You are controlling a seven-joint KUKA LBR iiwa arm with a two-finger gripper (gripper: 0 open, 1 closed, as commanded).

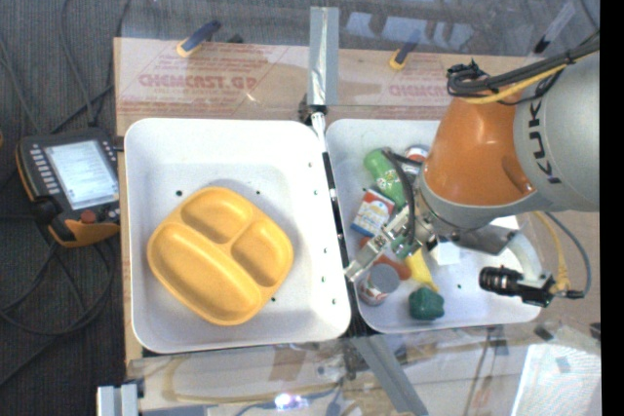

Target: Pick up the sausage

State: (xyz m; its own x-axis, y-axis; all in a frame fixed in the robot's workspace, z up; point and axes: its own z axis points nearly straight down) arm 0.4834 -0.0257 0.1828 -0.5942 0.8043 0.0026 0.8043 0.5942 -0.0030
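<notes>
Arm (507, 151) comes in from the right of the frame and hangs low over the right bin (517, 312), its orange band covering most of the bin's upper half. End effector (390, 244) sits at the bin's left side, down among the clutter, so this looks like a descent onto a pick, judged from the pose alone. Whether its fingers are spread or pressed together I cannot tell; metal parts and objects overlap there, and nothing is clearly pinched. Sausage: cannot pick it out with confidence. A reddish bit (402, 253) just beside the end effector could be it, but it is too small and too covered to say. Other items crowd the same spot: green bottle (382, 169) above, small red-and-white carton (370, 211), grey round can (378, 283) below, yellow piece (420, 268), dark green lump (425, 304) near the bottom edge. This tight packing probably explains the slanted approach from the side. Left bin (146, 151) holds a yellow divided tray (220, 253), well apart from the action. Risk: neighbours get nudged or grabbed instead.
</notes>
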